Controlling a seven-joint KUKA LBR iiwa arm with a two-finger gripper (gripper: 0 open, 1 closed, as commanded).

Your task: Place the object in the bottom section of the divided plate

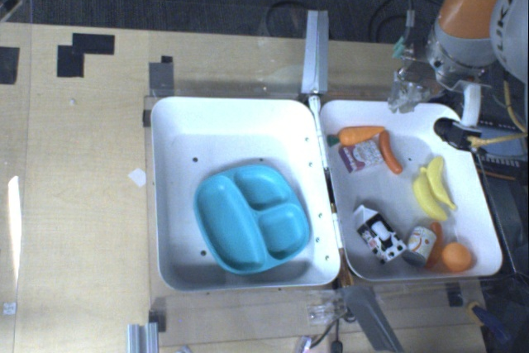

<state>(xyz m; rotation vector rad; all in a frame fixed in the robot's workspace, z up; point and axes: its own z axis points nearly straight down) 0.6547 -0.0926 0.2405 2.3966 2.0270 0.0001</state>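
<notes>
From where I stand, the nearest things lie along the near edge of the right bin: an orange ball, a small white cup-like piece just beside it, and a black-and-white patterned block to that piece's left. A little farther back in the same bin is a yellow banana, curved and lying flat. Left of the right bin, in the left bin, sits the divided plate, bright blue, rounded, with one long section and two smaller ones. At the far end of the right bin lie a carrot, a purple packet and an orange sausage-like piece. Beyond that bin's far rim hangs the end effector; whether it is open or closed I cannot tell. The pale wooden worktop spreads to the left.
</notes>
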